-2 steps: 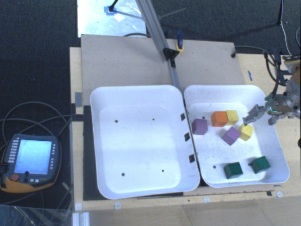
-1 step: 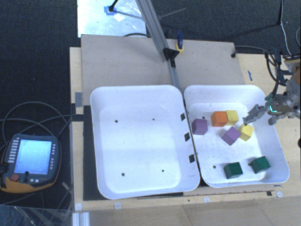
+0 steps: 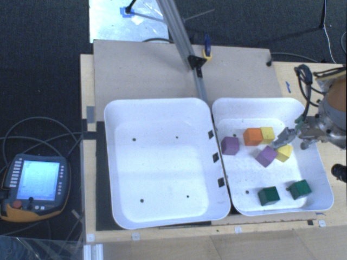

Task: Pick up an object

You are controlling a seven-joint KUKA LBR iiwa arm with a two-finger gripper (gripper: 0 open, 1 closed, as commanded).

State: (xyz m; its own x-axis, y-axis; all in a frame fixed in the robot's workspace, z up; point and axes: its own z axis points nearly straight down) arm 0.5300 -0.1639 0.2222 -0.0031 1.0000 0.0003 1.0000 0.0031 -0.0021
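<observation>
The end effector (image 3: pixel 284 138) hovers in the right bin (image 3: pixel 238 110); its grip state cannot be told. A yellow cube (image 3: pixel 284 154) sits just below it, a purple cube (image 3: pixel 266 156) beside.

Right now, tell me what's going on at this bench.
A grey robot arm reaches in from the right over the right bin, trying to pick up an object. Its gripper hangs low among the blocks, next to a yellow block and a purple block; nothing is visibly held. Also in that bin: an orange block, another yellow block, another purple block and two green blocks. The left bin sits alongside.
</observation>
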